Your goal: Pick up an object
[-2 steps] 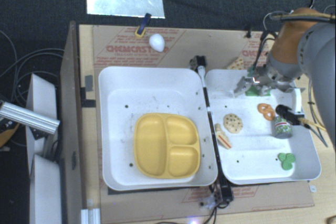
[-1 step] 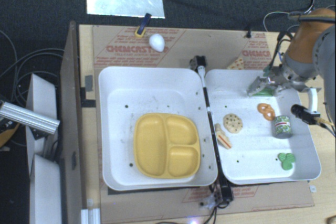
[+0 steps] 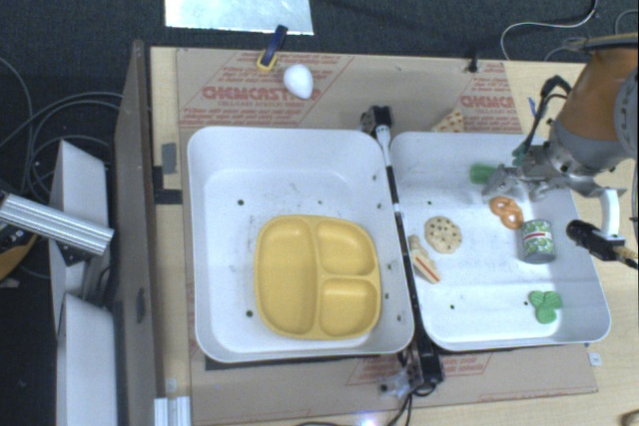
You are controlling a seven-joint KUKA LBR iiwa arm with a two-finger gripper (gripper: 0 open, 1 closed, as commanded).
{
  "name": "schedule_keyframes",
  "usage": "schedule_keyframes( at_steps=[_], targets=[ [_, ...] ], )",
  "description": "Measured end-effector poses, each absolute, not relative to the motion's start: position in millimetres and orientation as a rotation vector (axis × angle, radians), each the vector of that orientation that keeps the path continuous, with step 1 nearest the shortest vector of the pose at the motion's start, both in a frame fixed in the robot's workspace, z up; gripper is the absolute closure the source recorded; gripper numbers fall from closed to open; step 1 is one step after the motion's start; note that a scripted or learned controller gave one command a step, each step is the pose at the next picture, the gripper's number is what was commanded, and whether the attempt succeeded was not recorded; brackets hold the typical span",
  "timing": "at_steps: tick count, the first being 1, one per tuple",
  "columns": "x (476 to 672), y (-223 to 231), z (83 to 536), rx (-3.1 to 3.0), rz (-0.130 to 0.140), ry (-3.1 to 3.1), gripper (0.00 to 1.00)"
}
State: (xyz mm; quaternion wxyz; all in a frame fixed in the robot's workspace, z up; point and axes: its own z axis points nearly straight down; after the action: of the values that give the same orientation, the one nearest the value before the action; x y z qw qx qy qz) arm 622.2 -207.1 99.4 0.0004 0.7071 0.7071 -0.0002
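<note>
The right bin [image 3: 584,324] holds several small items: a round cookie [image 3: 442,234], a little hot dog [image 3: 425,266], an orange pretzel-like piece [image 3: 506,212], a small can with a green label [image 3: 537,240], a green piece [image 3: 544,305] near the front and another green piece [image 3: 482,174] toward the back. My gripper [image 3: 517,178] hangs low over the back of this bin, between the rear green piece and the pretzel. It looks close to both, but contact is unclear.
The left bin [image 3: 230,165] holds a yellow divided plate [image 3: 318,274]. Behind the bins, a white egg [image 3: 298,80] and a cracker [image 3: 451,122] lie on the cardboard. The arm's orange-banded body [image 3: 599,100] looms over the right bin's back right corner.
</note>
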Motion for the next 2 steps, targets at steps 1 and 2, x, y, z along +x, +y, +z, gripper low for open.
schedule_keyframes(
  at_steps=[1,2],
  targets=[
    [670.4,-151.0,85.8,2.214,-0.002,2.231,0.00],
    [669.4,-183.9,86.1,2.219,0.004,2.218,0.00]
  ],
)
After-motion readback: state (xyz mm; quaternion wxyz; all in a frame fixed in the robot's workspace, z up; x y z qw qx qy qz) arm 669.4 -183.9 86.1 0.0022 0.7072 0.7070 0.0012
